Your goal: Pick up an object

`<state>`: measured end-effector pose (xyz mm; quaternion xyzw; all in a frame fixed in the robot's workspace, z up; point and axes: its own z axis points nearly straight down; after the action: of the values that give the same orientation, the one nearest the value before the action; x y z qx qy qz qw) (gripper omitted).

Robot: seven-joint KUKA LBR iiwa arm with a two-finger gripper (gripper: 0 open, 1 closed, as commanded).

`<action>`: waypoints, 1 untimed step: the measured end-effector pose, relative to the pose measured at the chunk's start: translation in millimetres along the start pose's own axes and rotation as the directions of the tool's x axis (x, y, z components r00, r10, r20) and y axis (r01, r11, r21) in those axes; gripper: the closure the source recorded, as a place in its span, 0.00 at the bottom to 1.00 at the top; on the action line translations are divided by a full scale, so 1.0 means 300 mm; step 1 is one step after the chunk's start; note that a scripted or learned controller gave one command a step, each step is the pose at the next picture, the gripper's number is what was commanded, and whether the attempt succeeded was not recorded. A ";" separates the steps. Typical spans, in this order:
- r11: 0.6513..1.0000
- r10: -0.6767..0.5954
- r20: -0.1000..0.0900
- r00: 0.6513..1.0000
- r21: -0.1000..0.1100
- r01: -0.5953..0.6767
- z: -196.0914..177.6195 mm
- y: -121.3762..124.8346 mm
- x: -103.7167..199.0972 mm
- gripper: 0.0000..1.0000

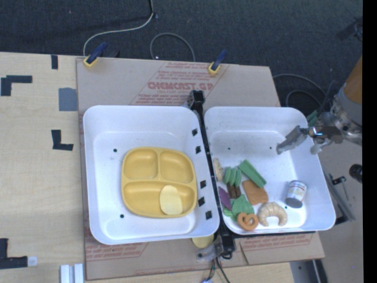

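— Lying lower right of frame: small silver can [296, 193], just beside pale croissant [272, 213], in right bin [247, 118].
— Hovering over bin's upper-right rim: gripper [301, 140], fingers parted, gripping nothing.

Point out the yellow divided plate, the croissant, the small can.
yellow divided plate [141, 165], camera view, bare upper-left compartment
tan croissant [273, 213], camera view, middle of its arch
small silver can [296, 193], camera view, its side
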<state>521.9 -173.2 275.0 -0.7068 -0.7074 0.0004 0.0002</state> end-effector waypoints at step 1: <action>1.000 -0.002 -0.005 1.000 0.011 0.002 0.362 -0.074 0.160 0.00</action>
<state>499.5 -125.2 166.4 -0.7061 -0.7081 0.0027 0.0061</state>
